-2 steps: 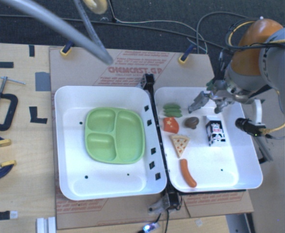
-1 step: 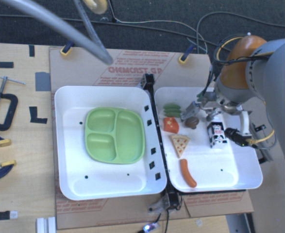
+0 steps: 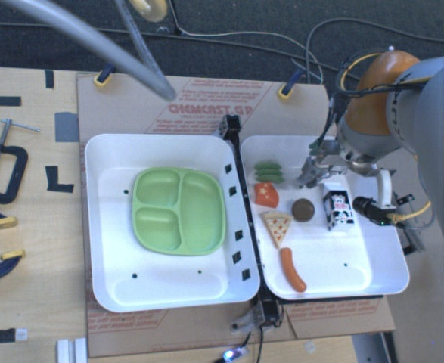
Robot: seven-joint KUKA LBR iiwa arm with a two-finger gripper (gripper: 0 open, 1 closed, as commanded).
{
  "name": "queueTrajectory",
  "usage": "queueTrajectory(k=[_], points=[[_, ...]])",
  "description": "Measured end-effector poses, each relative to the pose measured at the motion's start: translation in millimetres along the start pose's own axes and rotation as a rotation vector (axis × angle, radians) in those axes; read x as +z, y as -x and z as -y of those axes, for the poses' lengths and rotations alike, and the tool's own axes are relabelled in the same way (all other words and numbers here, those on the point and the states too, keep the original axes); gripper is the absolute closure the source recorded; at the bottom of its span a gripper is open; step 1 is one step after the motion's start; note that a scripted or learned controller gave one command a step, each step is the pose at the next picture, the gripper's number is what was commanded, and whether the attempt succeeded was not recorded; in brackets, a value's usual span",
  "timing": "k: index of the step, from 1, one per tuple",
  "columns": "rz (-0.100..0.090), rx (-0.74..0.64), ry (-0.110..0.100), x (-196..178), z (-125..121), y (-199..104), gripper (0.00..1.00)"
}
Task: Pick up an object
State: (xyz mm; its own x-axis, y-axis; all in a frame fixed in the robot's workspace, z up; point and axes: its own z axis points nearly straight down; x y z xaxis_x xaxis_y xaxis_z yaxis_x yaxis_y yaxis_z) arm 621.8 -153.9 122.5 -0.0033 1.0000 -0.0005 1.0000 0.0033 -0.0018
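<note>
A grey arm with an orange band (image 3: 377,89) is seen reaching in from the right of the frame, over the right-hand shallow white bin (image 3: 358,278). Its pincer (image 3: 312,171) is lowered near the upper middle of that bin, and whether it is spread or pressed together cannot be told. Nothing is seen between its tips. In the same bin, a green ridged toy vegetable (image 3: 268,172) is placed at upper left, with a red toy tomato-like piece (image 3: 265,194) just below it. A small dark brown round object (image 3: 303,209) lies below the pincer, beside a black-and-white small carton (image 3: 338,209). A yellow toy pizza slice (image 3: 278,228) and an orange-red toy sausage (image 3: 293,270) lie lower down. In the left-hand white bin (image 3: 108,263), a light green divided plastic plate (image 3: 179,210) is laid.
</note>
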Motion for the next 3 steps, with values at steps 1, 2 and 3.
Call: queueTrajectory(k=[1,2,3], points=[[0.0,0.002,0.005,-52.4,-4.0,9.2,1.0],[0.0,0.002,0.005,-105.3,-4.9,8.7,1.0],[-0.002,-0.002,0.0,-106.5,9.2,-50.0,1.0]])
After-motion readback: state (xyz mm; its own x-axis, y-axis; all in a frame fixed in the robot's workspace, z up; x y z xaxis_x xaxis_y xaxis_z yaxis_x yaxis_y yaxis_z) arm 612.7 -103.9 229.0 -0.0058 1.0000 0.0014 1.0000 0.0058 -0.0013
